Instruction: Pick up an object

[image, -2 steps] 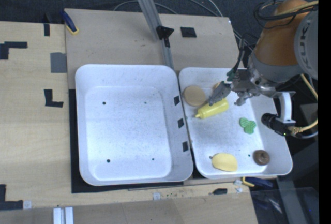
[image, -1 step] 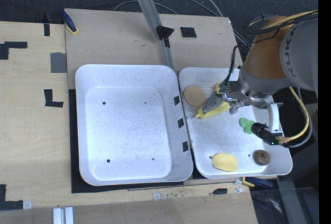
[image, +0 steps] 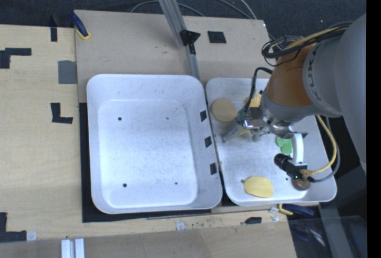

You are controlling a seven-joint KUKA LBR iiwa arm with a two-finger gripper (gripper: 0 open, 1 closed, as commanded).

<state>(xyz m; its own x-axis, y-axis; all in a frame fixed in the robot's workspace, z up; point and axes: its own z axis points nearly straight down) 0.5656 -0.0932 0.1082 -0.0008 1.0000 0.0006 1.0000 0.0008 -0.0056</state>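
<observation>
The claw hangs low in the right white bin; its finger state cannot be told. The round tan disc-like object lies just beyond it, toward the far-left.

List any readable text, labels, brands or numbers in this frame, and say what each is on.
No readable text in this frame.
Black tape patches on the bench: plain marks, no lettering.
Small black tabs on the left bin rim: too small to tell if they carry print.
Arm, claw, tan round object, yellow object: no visible labels.
</observation>
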